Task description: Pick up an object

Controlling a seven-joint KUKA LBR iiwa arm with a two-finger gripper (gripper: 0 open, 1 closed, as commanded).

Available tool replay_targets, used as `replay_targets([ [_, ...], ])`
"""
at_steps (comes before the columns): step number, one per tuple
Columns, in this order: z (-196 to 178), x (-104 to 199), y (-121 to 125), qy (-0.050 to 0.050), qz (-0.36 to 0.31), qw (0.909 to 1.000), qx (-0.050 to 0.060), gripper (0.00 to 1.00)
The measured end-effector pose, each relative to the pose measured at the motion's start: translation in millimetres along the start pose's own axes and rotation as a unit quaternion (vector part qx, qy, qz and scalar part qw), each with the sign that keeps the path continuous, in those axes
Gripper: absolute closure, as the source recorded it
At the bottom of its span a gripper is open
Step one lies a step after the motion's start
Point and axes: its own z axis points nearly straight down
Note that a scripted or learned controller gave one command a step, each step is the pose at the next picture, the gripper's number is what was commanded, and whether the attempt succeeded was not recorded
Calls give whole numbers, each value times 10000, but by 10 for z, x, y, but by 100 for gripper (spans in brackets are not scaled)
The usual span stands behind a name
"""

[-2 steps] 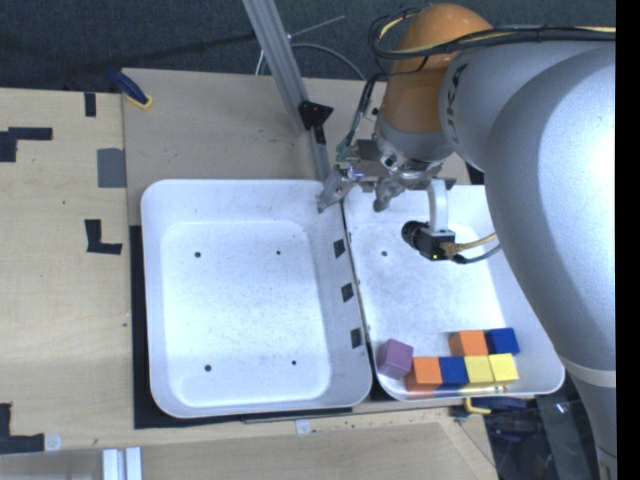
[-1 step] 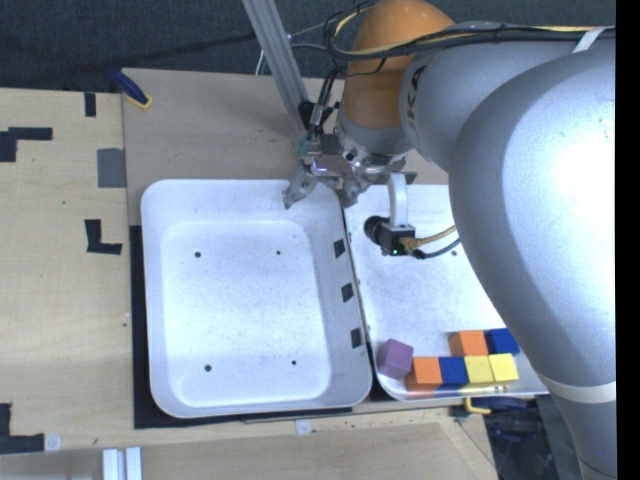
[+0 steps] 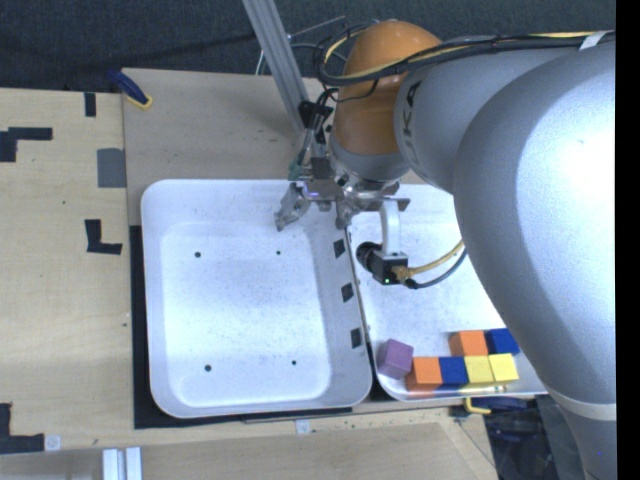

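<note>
a: where is the gripper (image 3: 312, 211) now?

b: it hangs over the far end of the ridge where the two bins meet, a little on the side of the left bin (image 3: 170, 268). the fingers are spread apart, and i see nothing between them.

a: and the things to pick up?

b: they are not under the fingers. they lie in the right bin (image 3: 425, 390), in its near corner, well apart from the gripper. from the fingers, they are toward the camera and to the right side of the view.

a: which things exactly?

b: a purple block (image 3: 396, 356) is the closest one to the fingers. behind it there is a tight group: two orange blocks (image 3: 428, 370), two blue blocks (image 3: 453, 369) and two yellow blocks (image 3: 479, 370), touching each other in two rows. the rows run left to right across the view.

a: so what does the next move need?

b: i think the gripper must travel along the ridge toward the near edge and cross into the right bin. the purple block stands a bit apart from the others, so i judge it is the easier one to close on. the grouped blocks leave little room for a finger between them.
</note>
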Motion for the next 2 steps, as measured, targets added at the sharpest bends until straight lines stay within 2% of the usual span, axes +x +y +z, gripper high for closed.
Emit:
replay_targets([
  [1,1,-7,12,0,4,10000,-8,0],
  [2,5,-45,-677,-2,15,10000,8,0],
])
